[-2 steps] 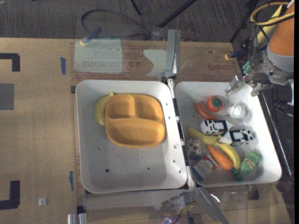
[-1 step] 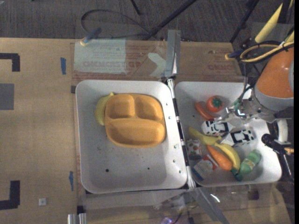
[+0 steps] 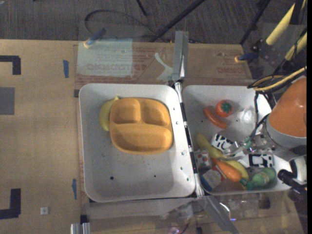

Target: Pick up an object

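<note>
1. I see the left bin point(image 3: 97, 179) holding an upturned orange tray point(image 3: 140, 125) over a banana point(image 3: 104, 115), well apart from the arm point(image 3: 292, 116).
2. The right bin point(image 3: 195, 94) holds crowded toys, presumably dumped for picking: a tomato point(image 3: 224, 107), a carrot point(image 3: 228, 170).
3. The gripper point(image 3: 251, 143) hangs low among them; I cannot tell its finger state.

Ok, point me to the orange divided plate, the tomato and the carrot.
plate point(image 3: 141, 126): camera view, center of its large compartment.
tomato point(image 3: 224, 108): camera view, middle of its round body.
carrot point(image 3: 228, 171): camera view, middle of its orange body.
</note>
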`<state>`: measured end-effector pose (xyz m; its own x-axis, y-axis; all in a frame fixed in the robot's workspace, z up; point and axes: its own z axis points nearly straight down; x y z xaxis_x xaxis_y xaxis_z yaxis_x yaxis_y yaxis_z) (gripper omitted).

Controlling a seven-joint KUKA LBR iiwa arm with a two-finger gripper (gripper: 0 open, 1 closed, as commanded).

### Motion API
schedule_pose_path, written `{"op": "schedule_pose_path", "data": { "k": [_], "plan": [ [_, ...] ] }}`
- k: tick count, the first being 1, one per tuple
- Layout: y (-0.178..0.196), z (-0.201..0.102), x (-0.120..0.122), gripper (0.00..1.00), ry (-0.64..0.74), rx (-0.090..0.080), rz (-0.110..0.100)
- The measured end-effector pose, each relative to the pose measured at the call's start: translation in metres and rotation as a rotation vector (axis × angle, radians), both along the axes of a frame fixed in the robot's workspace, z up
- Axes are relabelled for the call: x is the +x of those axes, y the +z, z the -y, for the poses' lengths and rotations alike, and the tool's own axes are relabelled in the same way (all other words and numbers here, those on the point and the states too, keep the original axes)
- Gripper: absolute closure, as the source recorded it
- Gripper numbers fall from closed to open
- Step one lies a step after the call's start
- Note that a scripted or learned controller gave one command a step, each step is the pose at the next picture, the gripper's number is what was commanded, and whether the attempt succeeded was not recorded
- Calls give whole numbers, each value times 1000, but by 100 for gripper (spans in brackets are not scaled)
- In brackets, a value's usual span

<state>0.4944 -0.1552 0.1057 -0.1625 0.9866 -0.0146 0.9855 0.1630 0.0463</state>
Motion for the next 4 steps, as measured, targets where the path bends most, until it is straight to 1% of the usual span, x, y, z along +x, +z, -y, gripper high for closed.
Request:
{"op": "schedule_pose_path", "data": {
  "k": [1,2,3,4],
  "plan": [
    [-4,1,-7,100,-2,-2,-21],
    [158,-15,19,100,-2,6,-45],
    [136,2,-11,100,259,2,-50],
    [128,-41,26,100,517,-8,-44]
  ]
}}
